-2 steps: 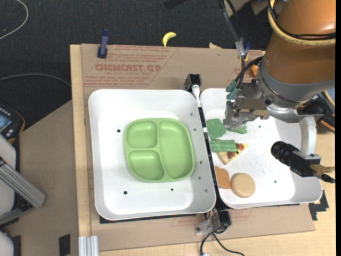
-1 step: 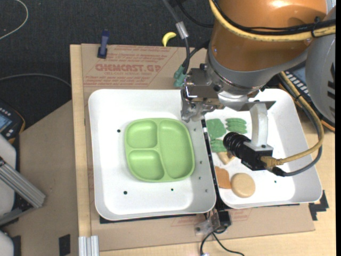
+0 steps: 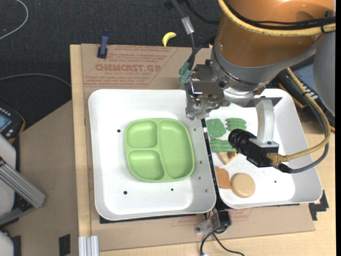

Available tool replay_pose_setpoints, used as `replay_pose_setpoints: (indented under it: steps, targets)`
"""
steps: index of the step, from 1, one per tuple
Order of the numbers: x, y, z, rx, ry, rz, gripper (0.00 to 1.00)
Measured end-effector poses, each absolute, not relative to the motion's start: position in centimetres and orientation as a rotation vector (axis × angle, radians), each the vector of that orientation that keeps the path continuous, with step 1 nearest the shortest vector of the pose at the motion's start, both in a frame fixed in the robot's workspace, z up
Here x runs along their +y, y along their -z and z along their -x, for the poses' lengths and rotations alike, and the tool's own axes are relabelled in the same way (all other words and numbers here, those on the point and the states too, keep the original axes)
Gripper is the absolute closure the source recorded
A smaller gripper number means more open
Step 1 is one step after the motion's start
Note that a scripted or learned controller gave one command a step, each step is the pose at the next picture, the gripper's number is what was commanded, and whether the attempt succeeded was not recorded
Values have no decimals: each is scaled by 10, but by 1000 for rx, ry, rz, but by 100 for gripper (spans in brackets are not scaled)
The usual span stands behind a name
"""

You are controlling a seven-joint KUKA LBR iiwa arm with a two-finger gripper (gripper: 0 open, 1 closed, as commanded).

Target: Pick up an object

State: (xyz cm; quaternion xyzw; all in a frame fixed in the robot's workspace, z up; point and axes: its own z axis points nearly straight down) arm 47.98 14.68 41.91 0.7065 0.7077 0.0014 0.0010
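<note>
The arm's wrist and gripper [image 3: 230,106] hang low over the far left part of the right bin [image 3: 298,143]. The big orange and grey wrist hides the fingertips. Just below the gripper lie several green leafy pieces [image 3: 219,128]. Nearer the front of that bin sit a small tan piece [image 3: 229,156], a brown piece [image 3: 222,179] and a round tan disc [image 3: 243,185]. A green divided plate [image 3: 160,149] lies in the middle of the left bin [image 3: 106,111].
A black cylinder on a bracket [image 3: 253,147] juts from the arm over the right bin's middle, with a tan cable trailing right. A cardboard sheet [image 3: 128,65] lies under both bins. A yellow item [image 3: 169,37] and a blue clip [image 3: 103,43] rest behind it.
</note>
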Motion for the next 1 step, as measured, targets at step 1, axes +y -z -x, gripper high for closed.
replay_pose_setpoints:
  steps: [1]
  targets:
    - [147, -429, -480, 2222, -7, -2216, 100]
